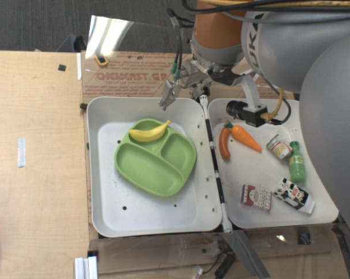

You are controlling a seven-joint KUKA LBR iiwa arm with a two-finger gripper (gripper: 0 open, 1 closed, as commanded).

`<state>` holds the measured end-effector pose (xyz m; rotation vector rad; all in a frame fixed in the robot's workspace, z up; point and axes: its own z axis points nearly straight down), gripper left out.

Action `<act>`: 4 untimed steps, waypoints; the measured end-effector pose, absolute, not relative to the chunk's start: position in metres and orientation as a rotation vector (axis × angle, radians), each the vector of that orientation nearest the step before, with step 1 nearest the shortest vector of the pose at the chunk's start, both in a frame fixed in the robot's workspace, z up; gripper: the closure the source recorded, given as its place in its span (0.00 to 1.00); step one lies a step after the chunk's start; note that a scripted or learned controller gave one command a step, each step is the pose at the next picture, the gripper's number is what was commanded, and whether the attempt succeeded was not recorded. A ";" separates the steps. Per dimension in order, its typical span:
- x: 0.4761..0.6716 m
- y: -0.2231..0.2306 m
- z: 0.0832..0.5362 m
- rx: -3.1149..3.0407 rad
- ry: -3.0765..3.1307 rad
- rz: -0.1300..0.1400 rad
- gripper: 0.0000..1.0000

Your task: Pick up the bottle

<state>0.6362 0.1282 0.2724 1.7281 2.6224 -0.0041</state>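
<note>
Gripper work has not really begun: the two thin metal fingers hang spread apart, holding nothing, above the back rim of the left shallow white bin, near the seam between the two bins. The small green plastic bottle lies well away in the right shallow white bin, close to its right wall, just beside a small tan-labelled jar and above a black-and-white patterned carton. To do this well, I'd judge the arm should cross over the two orange carrots, line its fingers across the bottle's narrow body, and descend without nudging the jar.
</note>
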 end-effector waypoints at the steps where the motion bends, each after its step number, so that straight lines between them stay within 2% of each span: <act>1: 0.607 0.218 0.150 2.062 2.371 -0.008 0.00; 2: 0.511 0.181 0.173 2.222 2.223 -0.010 0.00; 3: 0.591 0.223 0.110 2.250 2.191 -0.004 0.00; 4: 0.651 0.154 0.113 2.291 2.138 0.019 0.00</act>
